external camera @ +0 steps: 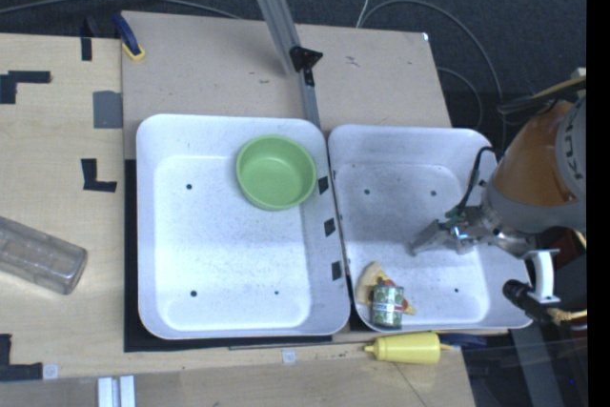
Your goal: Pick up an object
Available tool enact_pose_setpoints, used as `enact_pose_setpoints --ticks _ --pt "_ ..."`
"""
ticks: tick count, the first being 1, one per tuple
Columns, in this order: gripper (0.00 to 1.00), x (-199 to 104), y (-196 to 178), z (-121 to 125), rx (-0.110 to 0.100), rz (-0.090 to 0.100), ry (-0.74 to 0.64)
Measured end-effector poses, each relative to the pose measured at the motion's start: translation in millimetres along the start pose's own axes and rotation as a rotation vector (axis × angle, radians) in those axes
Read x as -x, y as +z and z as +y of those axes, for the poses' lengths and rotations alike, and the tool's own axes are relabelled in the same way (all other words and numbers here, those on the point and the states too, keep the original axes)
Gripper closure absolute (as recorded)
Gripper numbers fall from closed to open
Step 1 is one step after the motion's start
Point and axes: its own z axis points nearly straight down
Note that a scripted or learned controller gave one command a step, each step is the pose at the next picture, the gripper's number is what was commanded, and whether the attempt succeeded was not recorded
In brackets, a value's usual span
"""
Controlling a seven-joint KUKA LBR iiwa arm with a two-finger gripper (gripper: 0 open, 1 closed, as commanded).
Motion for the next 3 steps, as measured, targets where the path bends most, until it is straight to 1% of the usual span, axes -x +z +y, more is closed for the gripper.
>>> enact_pose_setpoints --ticks 1,2,3 --pt "1.00 -1.0 -10.7 0.1 -0.001 0.002 -0.002" --pt "1.00 -1.0 -52.4 1.6 0.001 0.001 0.000" --pt "1.00 -9.9 -106.7 -2.6 0.003 0.001 -0.001"
